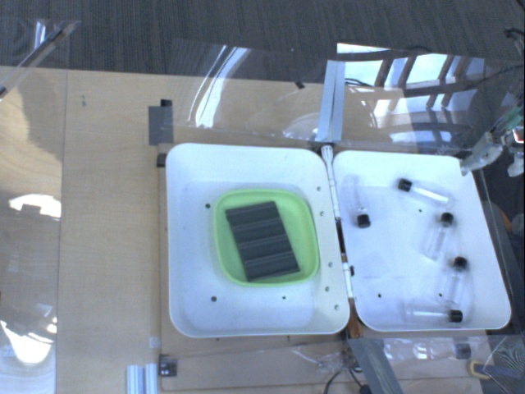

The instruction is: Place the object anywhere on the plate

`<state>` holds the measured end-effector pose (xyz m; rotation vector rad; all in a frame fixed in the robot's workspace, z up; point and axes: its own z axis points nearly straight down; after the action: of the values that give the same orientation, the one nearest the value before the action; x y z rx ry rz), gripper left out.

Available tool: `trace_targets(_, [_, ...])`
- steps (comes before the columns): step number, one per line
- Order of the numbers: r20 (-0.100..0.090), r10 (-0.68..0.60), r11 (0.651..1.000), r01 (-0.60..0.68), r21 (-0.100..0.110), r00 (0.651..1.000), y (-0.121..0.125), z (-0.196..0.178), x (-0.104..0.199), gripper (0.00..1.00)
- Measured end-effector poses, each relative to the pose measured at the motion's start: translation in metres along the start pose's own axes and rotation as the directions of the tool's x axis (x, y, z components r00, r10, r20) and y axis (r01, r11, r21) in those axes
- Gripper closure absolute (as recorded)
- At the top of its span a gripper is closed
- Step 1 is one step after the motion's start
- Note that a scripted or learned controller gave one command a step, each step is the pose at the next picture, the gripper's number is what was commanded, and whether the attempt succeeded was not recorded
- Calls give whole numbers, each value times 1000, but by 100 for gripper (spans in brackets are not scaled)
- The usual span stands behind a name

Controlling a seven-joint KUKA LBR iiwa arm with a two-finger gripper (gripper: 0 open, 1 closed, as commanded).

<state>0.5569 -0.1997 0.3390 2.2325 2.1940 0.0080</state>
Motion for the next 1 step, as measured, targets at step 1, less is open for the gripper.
trace_targets(1, [-3,131,991,-131,8,991,-43,28,87,0])
